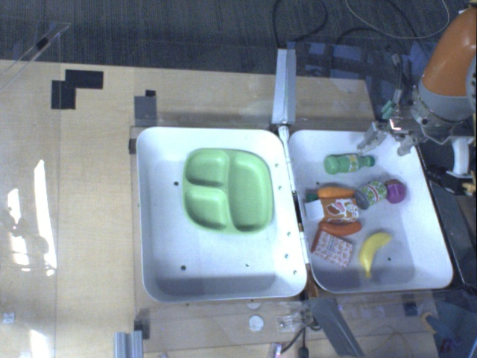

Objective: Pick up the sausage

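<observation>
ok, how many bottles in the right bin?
2. A green bottle lies near the bin's far edge, just below the tool. A purple-capped bottle lies mid-bin, right of the carrot. None seems hidden.

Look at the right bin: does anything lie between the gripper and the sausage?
Yes. The gripper hovers at the bin's far right corner; the green bottle, carrot and a printed packet lie between it and the sausage.

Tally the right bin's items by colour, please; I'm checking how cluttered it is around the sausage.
Green: 1, bottle
Purple and green: 1, bottle
Orange: 2, carrot, sausage
Yellow: 1, banana
Red and white: 2, packet, box
Total: 7
</observation>
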Available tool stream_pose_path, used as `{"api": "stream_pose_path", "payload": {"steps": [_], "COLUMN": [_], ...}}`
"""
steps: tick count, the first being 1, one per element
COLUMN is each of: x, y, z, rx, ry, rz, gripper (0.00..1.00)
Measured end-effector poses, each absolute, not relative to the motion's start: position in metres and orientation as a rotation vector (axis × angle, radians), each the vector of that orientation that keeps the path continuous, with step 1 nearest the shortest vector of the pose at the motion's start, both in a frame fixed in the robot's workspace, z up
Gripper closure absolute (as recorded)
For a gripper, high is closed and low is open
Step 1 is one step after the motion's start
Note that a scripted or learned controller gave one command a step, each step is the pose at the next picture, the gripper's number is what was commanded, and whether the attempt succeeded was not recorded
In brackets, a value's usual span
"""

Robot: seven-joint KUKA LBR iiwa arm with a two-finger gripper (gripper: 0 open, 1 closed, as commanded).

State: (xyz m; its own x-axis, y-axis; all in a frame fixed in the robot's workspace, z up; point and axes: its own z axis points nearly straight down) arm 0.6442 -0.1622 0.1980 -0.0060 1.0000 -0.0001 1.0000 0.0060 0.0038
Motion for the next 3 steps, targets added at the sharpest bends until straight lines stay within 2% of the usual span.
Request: {"api": "stream_pose_path", "payload": {"steps": [1, 2, 3], "x": [0.623, 0.625, 0.56], "y": [-0.097, -0.095, -0.087], "z": [0.088, 0.101, 0.09], "rx": [2.255, 2.25, 2.293], "ry": [2.177, 2.178, 2.134], "rz": [0.011, 0.021, 0.015], "gripper": [0.0, 1.0, 1.0]}}
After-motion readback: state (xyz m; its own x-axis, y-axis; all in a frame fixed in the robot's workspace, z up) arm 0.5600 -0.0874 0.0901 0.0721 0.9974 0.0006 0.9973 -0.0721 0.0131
